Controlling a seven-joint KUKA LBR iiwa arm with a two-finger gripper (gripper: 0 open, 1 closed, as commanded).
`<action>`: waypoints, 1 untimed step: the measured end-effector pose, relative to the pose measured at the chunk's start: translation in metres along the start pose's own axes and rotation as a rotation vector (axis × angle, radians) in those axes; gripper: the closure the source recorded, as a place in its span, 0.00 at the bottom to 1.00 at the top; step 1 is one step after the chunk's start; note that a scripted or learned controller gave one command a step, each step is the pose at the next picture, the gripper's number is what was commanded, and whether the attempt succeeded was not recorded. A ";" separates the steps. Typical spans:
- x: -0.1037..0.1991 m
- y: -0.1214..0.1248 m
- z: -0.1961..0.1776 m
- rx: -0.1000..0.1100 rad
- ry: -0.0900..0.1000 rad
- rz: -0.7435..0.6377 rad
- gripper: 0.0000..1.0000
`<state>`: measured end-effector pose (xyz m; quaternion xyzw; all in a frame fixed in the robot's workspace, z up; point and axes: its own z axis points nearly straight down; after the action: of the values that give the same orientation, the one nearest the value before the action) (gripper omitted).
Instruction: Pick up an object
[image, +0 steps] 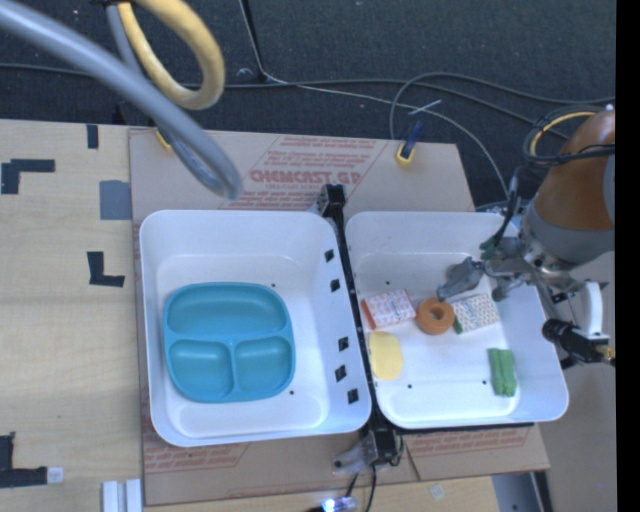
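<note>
**Arm hangs over a crowded right bin, nothing yet in its grip**

From my remote seat I see the grey arm (570, 215) reaching in from the right, its gripper (470, 280) poised low over the right bin (400, 235), just above the small cluster in the middle. Nothing sits between its fingers that I can make out, and I cannot tell whether they stand apart or together; the dark metal blurs against the clutter beneath.

The likeliest target, to my eye, is the orange ring (435, 316), which lies flat right beside the tool's tip. It is hemmed in: a patterned packet (387, 309) lies just to one side and a speckled block (476, 313) touches or nearly touches the other, partly under the gripper. That crowding is what I judge stands in the way of a clean pinch.

Easier pickings lie apart: a yellow disc (386, 355) near the divider between the bins, and a green piece (502, 371) alone toward the near right corner.

The left bin (200, 235) carries a blue divided tray (229, 341), well away from the action.
</note>
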<state>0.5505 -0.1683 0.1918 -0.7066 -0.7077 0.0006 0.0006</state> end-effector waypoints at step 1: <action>-0.009 -0.001 0.057 0.003 0.000 0.001 0.00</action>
<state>0.5495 -0.1775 0.1348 -0.7068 -0.7074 0.0016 0.0013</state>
